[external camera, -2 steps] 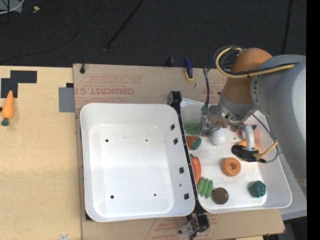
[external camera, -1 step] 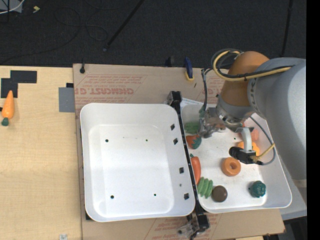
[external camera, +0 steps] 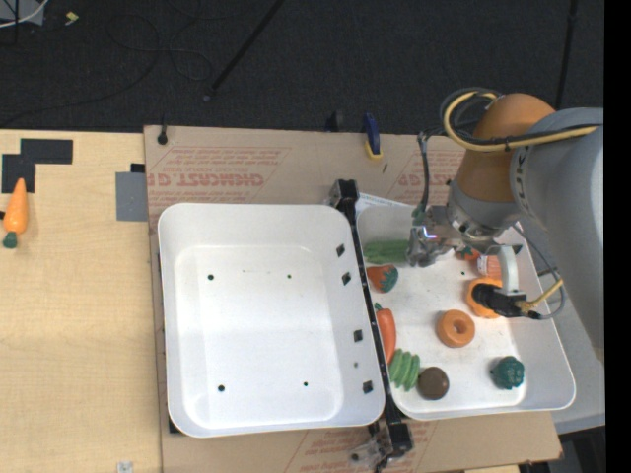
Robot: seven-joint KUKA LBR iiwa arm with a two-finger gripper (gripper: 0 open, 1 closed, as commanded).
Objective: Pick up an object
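Grey arm with orange band enters from the right of the frame. Gripper (external camera: 430, 247) low over the upper part of the right white bin (external camera: 552, 387), just beside a flat green piece (external camera: 385, 252); jaw state cannot be told. Same bin: orange ring-shaped toy (external camera: 455, 328) at centre, brown round lump (external camera: 433, 383) and dark green knobbly lump (external camera: 509, 371) toward the bottom, red-orange piece (external camera: 385, 330) against the left wall. Left white bin (external camera: 187, 235) at centre frame. Toy carrot (external camera: 15, 212) at far left on the bench.

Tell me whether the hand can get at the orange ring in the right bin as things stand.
Probably yes. The orange ring lies flat and apart from its neighbours, open from above, and the hand hangs over the same bin close by.
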